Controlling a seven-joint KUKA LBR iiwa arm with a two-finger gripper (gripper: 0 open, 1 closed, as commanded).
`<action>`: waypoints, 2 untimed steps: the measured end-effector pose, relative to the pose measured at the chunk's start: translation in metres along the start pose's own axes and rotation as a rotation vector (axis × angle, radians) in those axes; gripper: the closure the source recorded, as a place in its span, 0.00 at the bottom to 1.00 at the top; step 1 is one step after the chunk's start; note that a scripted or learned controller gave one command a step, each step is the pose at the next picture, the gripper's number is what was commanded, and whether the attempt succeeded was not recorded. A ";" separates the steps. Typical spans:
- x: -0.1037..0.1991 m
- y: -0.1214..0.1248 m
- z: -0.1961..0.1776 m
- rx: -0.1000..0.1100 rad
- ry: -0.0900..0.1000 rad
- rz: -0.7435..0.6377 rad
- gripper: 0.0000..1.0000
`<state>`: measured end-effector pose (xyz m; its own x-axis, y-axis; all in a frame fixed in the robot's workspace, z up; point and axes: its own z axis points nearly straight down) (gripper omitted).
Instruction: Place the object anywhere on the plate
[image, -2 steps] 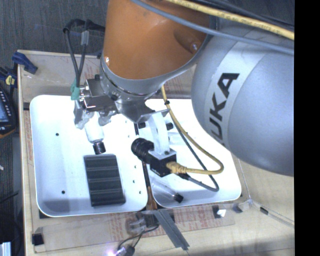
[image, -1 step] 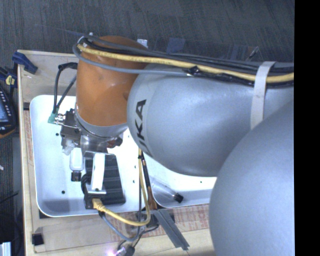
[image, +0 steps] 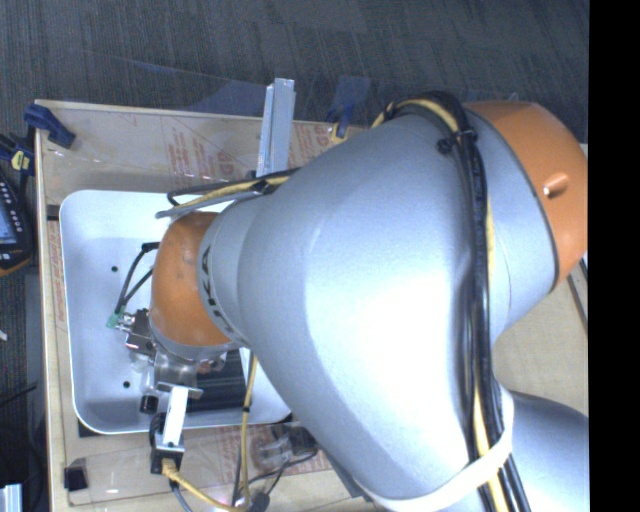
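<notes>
We're looking at the grey arm, huge in the foreground, reaching in from the right and stretching across to the left. An orange joint cover shows at its upper right. The orange band sits just above the wrist, which points steeply down, with the metal gripper low beneath it.

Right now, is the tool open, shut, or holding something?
Tool: cannot be told; the grey arm with its orange band blocks the camera's look at it, over the shallow white left bin.
</notes>
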<state>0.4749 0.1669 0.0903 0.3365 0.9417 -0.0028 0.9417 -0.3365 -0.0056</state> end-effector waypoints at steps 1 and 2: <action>-0.087 0.032 -0.131 -0.004 0.002 -0.262 1.00; -0.043 0.053 -0.228 -0.002 0.002 0.288 1.00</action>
<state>0.5112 0.1085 0.3181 0.5898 0.8076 -0.0016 0.8076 -0.5898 -0.0024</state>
